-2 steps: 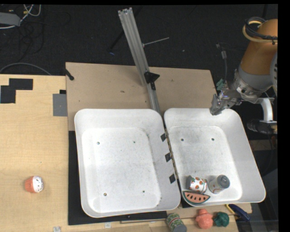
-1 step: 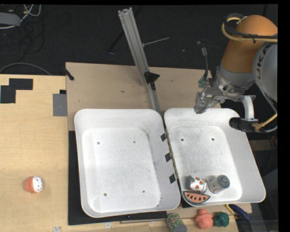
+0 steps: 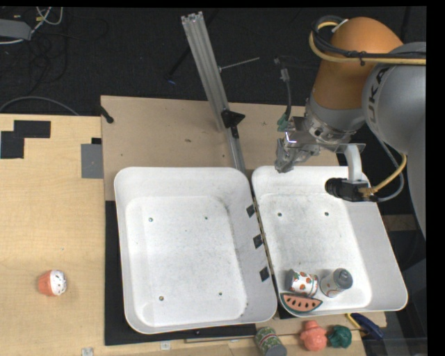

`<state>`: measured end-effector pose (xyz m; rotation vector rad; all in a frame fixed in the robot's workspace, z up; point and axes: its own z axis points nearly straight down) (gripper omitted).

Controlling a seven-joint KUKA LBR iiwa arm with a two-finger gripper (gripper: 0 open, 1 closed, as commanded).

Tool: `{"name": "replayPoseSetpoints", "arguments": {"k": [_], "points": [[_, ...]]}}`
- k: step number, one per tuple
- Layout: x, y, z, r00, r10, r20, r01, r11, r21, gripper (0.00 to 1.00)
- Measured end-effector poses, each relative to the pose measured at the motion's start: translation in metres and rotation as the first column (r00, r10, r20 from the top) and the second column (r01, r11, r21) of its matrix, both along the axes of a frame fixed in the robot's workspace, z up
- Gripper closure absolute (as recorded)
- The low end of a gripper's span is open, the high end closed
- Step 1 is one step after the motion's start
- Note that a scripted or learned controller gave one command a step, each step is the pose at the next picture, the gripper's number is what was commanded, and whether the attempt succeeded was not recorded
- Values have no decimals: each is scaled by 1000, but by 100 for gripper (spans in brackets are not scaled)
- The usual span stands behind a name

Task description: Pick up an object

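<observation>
Pale wooden bench (image 3: 42, 208) against dark floor (image 3: 104, 49).

A robotics lab: white bins (image 3: 184, 182) on a plywood bench (image 3: 160, 132), loose cables (image 3: 42, 17)

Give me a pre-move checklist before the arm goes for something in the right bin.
1. Targets present in right bin: ok; cup, can and watermelon slice sit at its near edge.
2. End effector above a target: not ok; it hangs over the bin's far rim, at the opposite end from them.
3. Fingers open: cannot tell.
4. Nothing held: cannot tell.
5. Targets spaced for a grasp: not ok; cup and can look to touch, slice lies on the rim.
6. Path across the bin floor clear: ok.
</observation>
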<state>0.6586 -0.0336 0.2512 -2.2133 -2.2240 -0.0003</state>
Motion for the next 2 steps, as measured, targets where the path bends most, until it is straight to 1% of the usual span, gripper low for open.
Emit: {"name": "replayPoseSetpoints", "arguments": {"k": [1, 2], "points": [[-6, 61, -7, 1000, 0, -3, 0, 1000, 0, 100], [-5, 123, -17, 1000, 0, -1, 0, 1000, -1, 100]]}}
